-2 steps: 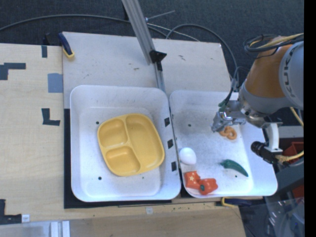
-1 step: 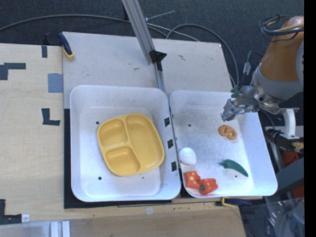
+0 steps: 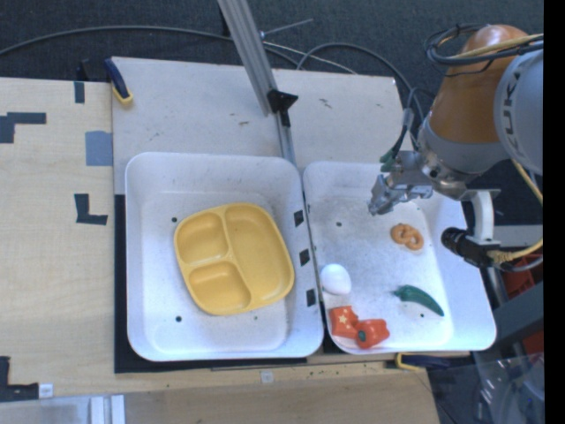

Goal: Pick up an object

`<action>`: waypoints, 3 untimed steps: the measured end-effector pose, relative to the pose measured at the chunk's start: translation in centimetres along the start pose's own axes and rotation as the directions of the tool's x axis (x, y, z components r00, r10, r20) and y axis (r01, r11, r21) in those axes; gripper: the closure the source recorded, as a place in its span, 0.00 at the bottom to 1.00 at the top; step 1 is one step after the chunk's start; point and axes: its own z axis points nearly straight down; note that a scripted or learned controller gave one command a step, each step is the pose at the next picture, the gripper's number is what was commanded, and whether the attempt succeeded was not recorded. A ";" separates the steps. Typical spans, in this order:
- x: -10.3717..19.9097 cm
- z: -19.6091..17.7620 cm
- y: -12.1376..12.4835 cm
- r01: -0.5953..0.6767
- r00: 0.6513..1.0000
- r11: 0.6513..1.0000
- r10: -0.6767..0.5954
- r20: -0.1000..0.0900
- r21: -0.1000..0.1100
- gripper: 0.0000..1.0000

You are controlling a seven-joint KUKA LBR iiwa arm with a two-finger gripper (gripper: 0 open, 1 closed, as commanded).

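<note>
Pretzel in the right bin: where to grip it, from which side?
Judging by the view, come straight down on the pretzel. It lies flat on the right bin floor, apart from the other items. Close across its narrower width, about mid-body. The gripper sits just up-left of it.

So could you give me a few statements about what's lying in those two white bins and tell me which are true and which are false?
1. The yellow divided plate lies in the left bin. True.
2. The white egg sits in the same bin as the plate. False: it lies in the right bin, close to the wall between the two bins.
3. The green pepper lies nearer the camera view's bottom edge than the small brown pretzel. True.
4. The red item is at the far end of the right bin, under the gripper. False: it lies at the near end, just below the egg.
5. The pretzel is clamped in the gripper. False: it lies on the bin floor, apart from the gripper.
</note>
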 end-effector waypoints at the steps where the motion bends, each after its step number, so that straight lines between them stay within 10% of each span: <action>1: 5.7 -0.5 0.6 0.003 1.000 1.000 -0.003 -0.002 0.000 1.00; 3: 17.0 1.3 1.7 0.002 1.000 1.000 -0.002 -0.001 0.003 1.00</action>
